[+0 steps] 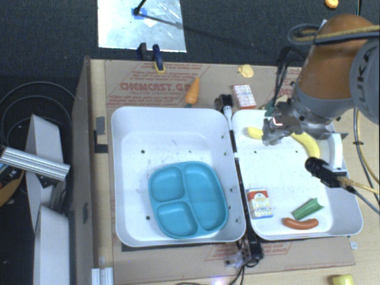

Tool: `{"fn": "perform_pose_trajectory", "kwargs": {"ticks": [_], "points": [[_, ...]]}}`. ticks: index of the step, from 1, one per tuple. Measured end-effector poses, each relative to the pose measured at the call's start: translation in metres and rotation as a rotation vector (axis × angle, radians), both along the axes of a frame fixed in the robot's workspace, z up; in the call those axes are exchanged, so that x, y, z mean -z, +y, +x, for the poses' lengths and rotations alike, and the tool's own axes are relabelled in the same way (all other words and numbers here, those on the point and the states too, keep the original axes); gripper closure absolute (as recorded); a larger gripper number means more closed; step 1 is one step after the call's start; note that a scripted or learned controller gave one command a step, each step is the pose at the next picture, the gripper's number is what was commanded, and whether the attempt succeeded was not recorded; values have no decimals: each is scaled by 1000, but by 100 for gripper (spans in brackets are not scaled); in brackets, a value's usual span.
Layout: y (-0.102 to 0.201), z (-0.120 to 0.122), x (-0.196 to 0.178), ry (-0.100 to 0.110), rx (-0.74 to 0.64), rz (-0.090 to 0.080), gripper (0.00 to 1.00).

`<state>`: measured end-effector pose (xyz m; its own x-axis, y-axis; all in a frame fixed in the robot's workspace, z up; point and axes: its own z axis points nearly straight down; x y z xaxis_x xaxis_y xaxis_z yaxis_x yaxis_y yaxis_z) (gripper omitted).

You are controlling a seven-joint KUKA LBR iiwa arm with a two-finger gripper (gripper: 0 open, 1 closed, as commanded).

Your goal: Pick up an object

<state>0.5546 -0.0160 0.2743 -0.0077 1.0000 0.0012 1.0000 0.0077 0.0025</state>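
The right bin (279, 177) holds a yellow banana (306, 143) near its back wall, a small red and white box (259, 203) at the front left, a green piece (307, 208) and a red sausage (300, 222) at the front right. My gripper (271, 132) hangs low over the banana's left part, whose yellow tip (254, 133) pokes out to the gripper's left. The grey arm with its orange band (338, 46) comes in from the upper right and hides the banana's middle.
The left bin (127, 159) carries a blue divided plate (187, 198). Behind the bins on the cardboard lie a carrot (192, 91), a small carton (243, 96) and a yellow bit (246, 71). A black cable fitting (320, 170) hangs over the right bin.
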Motion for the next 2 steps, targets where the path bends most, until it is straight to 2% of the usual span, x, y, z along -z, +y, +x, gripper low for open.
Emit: {"fn": "perform_pose_trajectory", "kwargs": {"ticks": [1,2], "points": [[-140,-7,9,1,19,-9,100],[-72,-53,26,6,0,2,100]]}}
